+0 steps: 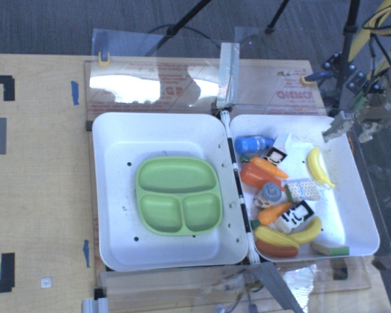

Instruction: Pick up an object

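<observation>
Currently the gripper [342,126] is hovering at the far right corner of the right bin [362,194], above its rim; I cannot tell its opening from this angle, and nothing is visible in it. The arm is reaching in from the right among cables and stand parts.

The right bin is holding a crowded pile of toy food. A yellow banana [318,167] is lying alone against the right side, apart from the rest. A blue bottle-like item [253,143] is resting at the far left corner, just beside an orange carrot [264,170]. A small grey-capped jar [271,192] is sitting between that carrot and a second carrot [274,212]. A pale perforated block [304,190] is lying near the middle. A second banana [306,231] and a red-and-yellow piece [275,242] are touching at the near edge.

The left bin [111,175] is carrying a green divided plate [179,195], sitting flat.

Judgement: the isolated banana is looking like the best target, being nearest the gripper with free space around it. It is probably light, hollow plastic, stiff and somewhat slick. Taking it across the narrow middle of its curve should be safest; the tapered ends may be slipping out.
</observation>
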`<action>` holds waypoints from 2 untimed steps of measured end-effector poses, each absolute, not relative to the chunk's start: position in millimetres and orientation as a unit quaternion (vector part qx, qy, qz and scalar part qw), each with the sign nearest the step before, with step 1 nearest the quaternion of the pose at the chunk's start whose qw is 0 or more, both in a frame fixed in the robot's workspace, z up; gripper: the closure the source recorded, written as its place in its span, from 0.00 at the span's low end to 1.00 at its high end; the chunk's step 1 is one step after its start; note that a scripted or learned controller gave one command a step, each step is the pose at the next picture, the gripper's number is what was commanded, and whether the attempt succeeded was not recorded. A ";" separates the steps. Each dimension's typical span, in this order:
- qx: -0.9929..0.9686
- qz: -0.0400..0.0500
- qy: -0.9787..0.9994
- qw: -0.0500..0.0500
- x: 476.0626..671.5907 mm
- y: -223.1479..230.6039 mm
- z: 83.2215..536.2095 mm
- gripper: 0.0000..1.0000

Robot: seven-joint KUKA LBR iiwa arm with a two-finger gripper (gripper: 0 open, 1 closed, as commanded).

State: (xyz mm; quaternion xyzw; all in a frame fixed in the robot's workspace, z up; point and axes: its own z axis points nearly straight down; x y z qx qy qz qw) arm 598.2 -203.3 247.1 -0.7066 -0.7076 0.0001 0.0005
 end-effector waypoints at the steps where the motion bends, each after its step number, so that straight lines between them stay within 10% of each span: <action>1: -0.771 -0.006 -0.636 -0.008 603.6 -215.8 142.5 0.00; 2: -0.760 -0.010 -0.649 -0.016 607.0 -213.3 140.6 0.00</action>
